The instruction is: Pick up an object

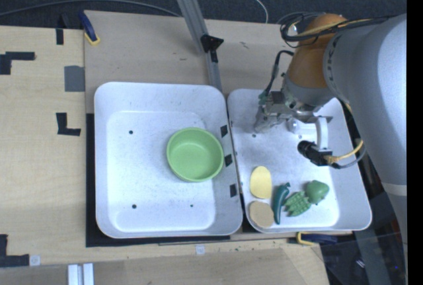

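Note:
My gripper [262, 120] hangs over the back left part of the right bin [344, 145], fingers pointing down toward the bin floor, with nothing visible between them. Toward the front of that bin lie a pale yellow oval piece [261, 181], a tan round piece [262, 213], a dark green pepper-like toy [279, 201] and a light green bumpy toy [307, 198]. These objects sit well in front of the gripper, apart from it. A green bowl [194, 155] rests in the left bin [119, 164].
The bulky grey arm with its orange band [317, 45] covers the right bin's back right side. A metal pole [192, 6] rises behind the bins. Cables loop near the wrist. Bare wooden bench lies to the left.

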Controlling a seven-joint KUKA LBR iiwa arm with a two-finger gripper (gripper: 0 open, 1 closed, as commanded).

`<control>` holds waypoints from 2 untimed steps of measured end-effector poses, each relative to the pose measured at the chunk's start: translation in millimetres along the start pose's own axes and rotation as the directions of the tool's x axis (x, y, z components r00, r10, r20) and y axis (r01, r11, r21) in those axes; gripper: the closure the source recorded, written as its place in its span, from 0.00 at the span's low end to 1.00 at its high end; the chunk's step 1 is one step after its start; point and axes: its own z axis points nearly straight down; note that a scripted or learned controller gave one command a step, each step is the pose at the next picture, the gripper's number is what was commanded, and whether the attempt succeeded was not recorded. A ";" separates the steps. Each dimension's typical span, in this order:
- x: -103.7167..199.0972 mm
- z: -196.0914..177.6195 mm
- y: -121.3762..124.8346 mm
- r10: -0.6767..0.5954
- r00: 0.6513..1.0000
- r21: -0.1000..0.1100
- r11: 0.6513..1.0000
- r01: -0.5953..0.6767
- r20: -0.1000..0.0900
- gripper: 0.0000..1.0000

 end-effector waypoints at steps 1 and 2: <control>-3.2 -62.9 2.8 0.001 1.000 -0.008 1.000 -0.001 0.001 1.00; -6.9 -124.8 -1.1 0.002 1.000 -0.008 1.000 -0.002 0.001 1.00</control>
